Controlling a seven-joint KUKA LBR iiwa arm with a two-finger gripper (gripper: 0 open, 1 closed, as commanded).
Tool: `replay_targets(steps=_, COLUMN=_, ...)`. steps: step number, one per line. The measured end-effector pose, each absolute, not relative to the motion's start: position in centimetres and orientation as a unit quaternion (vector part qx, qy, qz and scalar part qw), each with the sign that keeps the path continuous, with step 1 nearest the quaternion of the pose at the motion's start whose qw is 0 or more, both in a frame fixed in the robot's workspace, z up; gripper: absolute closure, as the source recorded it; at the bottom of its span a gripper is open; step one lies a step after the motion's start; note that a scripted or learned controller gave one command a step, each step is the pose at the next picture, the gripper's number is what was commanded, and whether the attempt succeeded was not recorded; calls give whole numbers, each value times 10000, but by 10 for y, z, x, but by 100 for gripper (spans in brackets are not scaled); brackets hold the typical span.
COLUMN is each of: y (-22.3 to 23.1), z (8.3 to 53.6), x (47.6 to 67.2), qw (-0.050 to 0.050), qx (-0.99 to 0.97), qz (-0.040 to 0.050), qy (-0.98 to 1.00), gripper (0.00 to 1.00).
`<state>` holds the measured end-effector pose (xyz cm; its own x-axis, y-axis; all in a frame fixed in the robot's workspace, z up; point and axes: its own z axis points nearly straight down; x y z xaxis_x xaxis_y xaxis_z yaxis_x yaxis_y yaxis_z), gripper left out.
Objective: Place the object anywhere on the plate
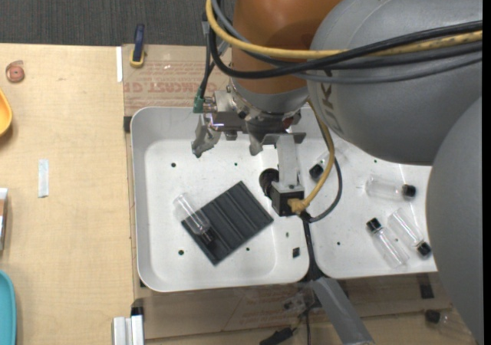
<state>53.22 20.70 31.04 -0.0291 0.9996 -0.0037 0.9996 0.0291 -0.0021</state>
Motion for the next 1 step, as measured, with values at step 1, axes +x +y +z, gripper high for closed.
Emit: replay_targets(steps=1, y=207, z=318, x=532, qw=7, qx=6962, qz=-51, qy=7179, gripper=100)
